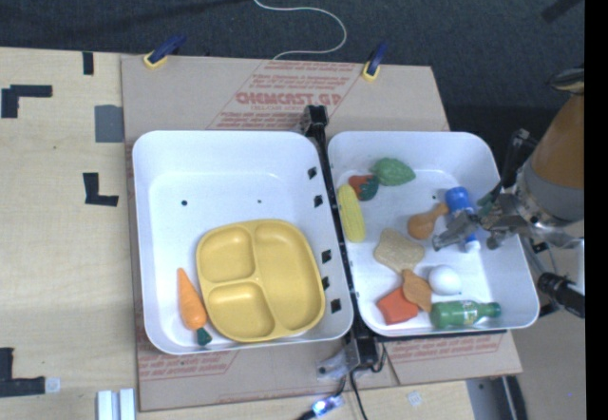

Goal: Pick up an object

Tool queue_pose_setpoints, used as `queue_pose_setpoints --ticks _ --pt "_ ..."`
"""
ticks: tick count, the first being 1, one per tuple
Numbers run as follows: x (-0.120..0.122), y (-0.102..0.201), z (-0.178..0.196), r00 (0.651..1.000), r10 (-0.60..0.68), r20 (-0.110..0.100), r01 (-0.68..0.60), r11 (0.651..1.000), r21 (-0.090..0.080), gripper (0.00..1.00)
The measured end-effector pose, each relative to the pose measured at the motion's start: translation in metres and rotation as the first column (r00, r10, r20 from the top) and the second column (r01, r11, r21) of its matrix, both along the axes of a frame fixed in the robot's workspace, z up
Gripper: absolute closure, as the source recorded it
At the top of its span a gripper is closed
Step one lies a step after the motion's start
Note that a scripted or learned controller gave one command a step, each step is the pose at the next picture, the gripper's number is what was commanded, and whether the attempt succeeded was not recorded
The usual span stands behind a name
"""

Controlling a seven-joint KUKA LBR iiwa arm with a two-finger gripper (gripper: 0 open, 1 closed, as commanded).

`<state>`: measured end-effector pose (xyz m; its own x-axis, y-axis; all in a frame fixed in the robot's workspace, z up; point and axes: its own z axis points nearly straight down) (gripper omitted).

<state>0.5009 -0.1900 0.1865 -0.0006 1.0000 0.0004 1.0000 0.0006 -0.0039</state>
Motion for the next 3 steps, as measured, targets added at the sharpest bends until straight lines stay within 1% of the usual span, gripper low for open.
queue_pose_setpoints --ticks 1,2,3 --pt "-0.011 -0.004 -0.057 1.000 -0.001 -0.006 0.001 1.000 0.002 0.00" --pt "-0.011 -0.004 -0.103 1.000 -0.001 0.001 0.001 1.000 0.001 0.00" --pt "-0.009 -0.004 -0.092 1.000 0.000 0.006 0.000 1.000 -0.003 1.00"
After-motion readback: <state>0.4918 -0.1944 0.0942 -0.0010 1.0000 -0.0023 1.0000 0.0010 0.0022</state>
